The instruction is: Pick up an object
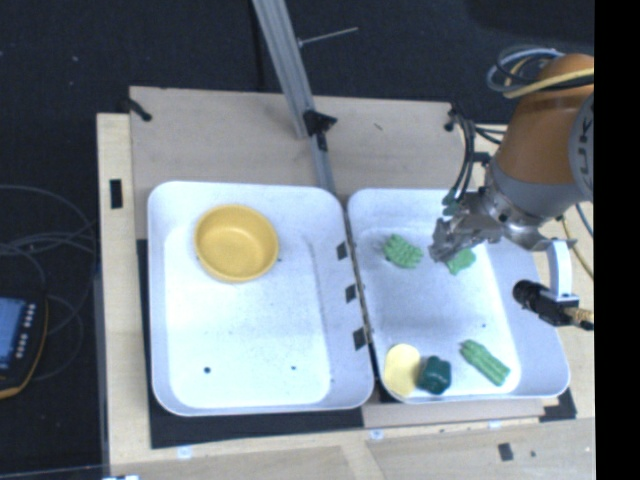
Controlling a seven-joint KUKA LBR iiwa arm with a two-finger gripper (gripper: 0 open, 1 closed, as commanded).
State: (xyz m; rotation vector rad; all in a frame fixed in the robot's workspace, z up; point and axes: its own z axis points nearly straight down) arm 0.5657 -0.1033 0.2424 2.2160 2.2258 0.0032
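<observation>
- The gripper [452,246] hangs low over the right bin [420,313], near its far side.
- A small green piece [461,261] lies right at the jaws' tips, toward the near side; whether it is pinched or merely touched, I cannot tell.
- A ridged green block [403,252] lies just to the left of the jaws, apart from them.
- The jaws' spread is hidden by the wrist.

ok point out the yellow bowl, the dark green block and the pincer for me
yellow bowl [236,242]: camera view, on the middle of its inside, in the left bin
dark green block [435,375]: camera view, on its top face, near the right bin's front edge
pincer [447,245]: camera view, at its tip, over the right bin
</observation>
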